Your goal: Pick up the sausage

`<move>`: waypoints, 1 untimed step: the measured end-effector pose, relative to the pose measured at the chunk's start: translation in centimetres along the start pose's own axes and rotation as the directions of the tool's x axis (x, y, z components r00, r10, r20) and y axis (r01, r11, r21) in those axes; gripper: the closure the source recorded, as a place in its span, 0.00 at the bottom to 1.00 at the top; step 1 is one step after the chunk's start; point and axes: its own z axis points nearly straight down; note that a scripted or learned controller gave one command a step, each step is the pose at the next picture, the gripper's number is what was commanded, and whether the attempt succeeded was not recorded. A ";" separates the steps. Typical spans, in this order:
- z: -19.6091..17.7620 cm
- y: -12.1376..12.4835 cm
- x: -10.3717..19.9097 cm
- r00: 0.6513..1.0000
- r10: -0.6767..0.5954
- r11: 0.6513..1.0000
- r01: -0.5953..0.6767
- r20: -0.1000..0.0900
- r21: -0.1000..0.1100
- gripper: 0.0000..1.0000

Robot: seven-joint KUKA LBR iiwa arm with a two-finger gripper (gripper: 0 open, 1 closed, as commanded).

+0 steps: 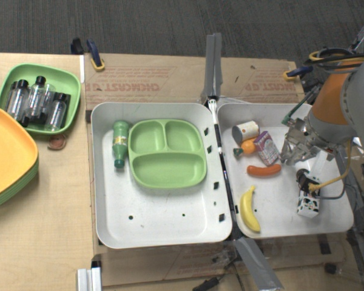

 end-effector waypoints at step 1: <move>-0.8 -0.1 0.0 1.000 -0.004 1.000 0.004 0.003 0.002 1.00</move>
